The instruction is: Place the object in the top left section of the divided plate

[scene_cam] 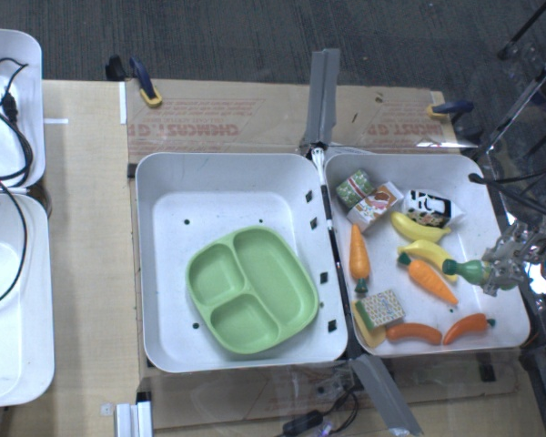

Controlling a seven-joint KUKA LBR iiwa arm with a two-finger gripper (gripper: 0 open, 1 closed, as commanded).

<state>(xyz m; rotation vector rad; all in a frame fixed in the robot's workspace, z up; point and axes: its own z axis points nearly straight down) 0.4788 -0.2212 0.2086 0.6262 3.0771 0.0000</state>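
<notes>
Two bins we're seeing: green divided plate (251, 289) sitting in left bin (164, 198); gripper (508, 264) hanging at frame right over right bin (510, 176), gripping carrot (444, 277) by its green top.

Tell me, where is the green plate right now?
The green divided plate lies flat in the left white bin, toward its front, across the divider from the orange carrot in the right bin.

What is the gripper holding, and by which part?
It cannot be told: the gripper is at the green top of a carrot, but no grasp is visible.
</notes>
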